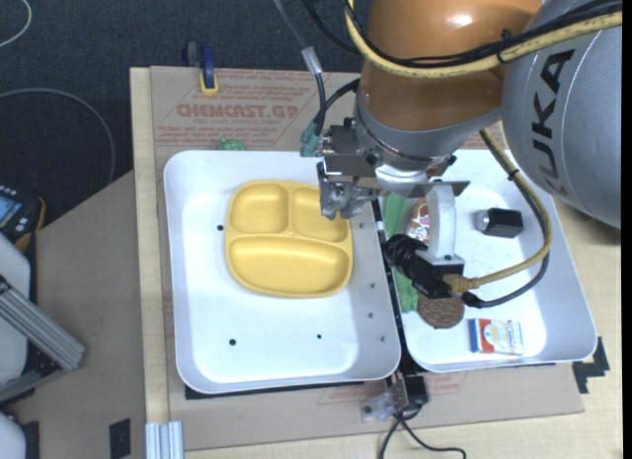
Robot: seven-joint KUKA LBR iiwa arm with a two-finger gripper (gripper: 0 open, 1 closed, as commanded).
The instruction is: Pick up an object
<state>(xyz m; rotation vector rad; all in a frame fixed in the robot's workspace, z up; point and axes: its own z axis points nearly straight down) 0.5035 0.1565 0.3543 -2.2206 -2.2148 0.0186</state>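
Brown cardboard [247, 102] printed with red lettering lies under both white bins, with dark carpet beyond it, and I am looking down at a slant. Nearest me, at the front edge, a black cable and connector [410, 393] sit where the two bins meet. In the right bin [563, 319] a small red, white and blue packet [494, 336] lies flat near the front rim, and just behind it a round brown disc [441, 311] is partly covered by a black fitting on the arm's yellow hose [509, 269]. Farther back a small black block [499, 220] rests on bare plastic, and something green and red [413, 218] is mostly hidden under the wrist. The left bin [197, 299] holds a yellow divided plate [286, 240], glossy moulded plastic with rounded corners and three compartments. My gripper [336, 200] hangs over the plate's far right corner, by the wall between the bins; I cannot tell how its pincer stands from this angle. Above it the orange band [444, 23] and grey arm body [583, 102] block the back of the right bin. A blue and yellow clamp [207, 67] grips the cardboard's far edge.
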